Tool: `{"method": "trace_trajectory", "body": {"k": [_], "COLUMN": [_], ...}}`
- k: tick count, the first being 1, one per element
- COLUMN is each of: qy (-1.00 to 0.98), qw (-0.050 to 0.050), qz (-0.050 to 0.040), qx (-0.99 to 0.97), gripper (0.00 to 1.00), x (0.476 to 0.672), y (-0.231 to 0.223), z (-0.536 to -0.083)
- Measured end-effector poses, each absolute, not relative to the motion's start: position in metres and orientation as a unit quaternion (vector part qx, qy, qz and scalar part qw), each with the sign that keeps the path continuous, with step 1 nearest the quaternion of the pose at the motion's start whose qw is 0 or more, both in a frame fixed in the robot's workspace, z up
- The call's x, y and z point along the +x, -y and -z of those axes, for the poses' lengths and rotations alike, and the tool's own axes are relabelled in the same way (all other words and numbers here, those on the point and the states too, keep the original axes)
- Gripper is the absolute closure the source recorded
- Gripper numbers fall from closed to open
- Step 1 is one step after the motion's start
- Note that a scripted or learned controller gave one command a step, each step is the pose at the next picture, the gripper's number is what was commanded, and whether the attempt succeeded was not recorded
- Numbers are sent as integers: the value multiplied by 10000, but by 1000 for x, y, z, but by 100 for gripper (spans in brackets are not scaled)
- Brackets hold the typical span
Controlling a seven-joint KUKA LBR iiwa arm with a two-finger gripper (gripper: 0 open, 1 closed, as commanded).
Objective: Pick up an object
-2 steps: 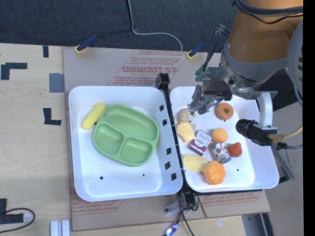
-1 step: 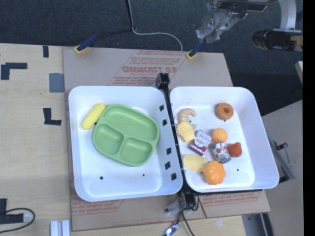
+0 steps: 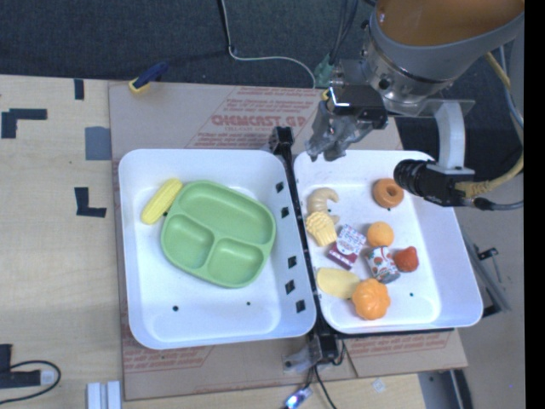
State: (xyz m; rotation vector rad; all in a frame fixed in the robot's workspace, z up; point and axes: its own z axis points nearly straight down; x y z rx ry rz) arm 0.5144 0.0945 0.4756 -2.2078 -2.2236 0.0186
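My gripper (image 3: 328, 149) hangs above the far left edge of the right bin (image 3: 443, 309), just behind a pale croissant-shaped toy (image 3: 321, 198). Nothing shows between its dark fingers. The right bin holds several toy foods: a corn cob (image 3: 321, 227), a doughnut (image 3: 388, 193), a small orange ball (image 3: 381, 233), a red-and-white packet (image 3: 349, 244), a can (image 3: 382, 264), a red strawberry-like piece (image 3: 408, 259), a yellow piece (image 3: 336, 283) and an orange pumpkin (image 3: 371, 299).
The left bin (image 3: 140, 313) holds a green divided plate (image 3: 219, 233) and a yellow corn cob (image 3: 161, 199) at its far left. The arm's grey body with its orange band (image 3: 451, 7) looms over the right bin's far side. A cable (image 3: 255, 56) lies behind the bins.
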Motion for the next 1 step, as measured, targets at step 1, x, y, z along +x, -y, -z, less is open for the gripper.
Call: {"method": "trace_trajectory", "body": {"k": [1], "qy": [7081], "qw": [22], "qz": [-52], "qx": [-7061], "gripper": [100], "x": [484], "y": [-104], "z": [-439]}}
